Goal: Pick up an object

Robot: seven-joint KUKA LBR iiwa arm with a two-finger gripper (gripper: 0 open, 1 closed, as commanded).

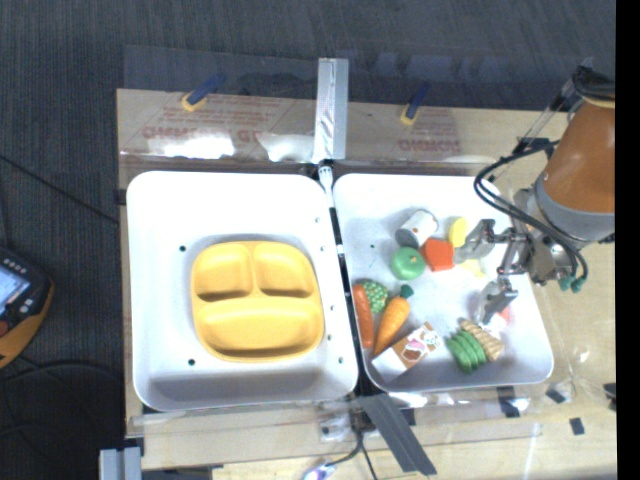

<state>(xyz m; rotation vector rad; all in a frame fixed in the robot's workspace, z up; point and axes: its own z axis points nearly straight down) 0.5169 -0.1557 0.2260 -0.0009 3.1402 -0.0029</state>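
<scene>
The right white bin (530, 363) holds several toy foods: a green apple (407, 262), an orange-red block (438, 254), a yellow piece (458, 232), a grey can (414, 227), two carrots (392, 320) and a green-and-tan bundle (470, 346). My gripper (487, 269) hangs over the right side of this bin, just right of the orange-red block. Its fingers are spread apart, one near the yellow piece and one above the bundle. I see nothing held between them.
The left white bin (160, 208) holds a yellow divided tray (257, 298). A small printed box (412, 346) lies by the carrots. The arm's orange band (585, 158) stands over the bench's right edge. Cables loop near the wrist.
</scene>
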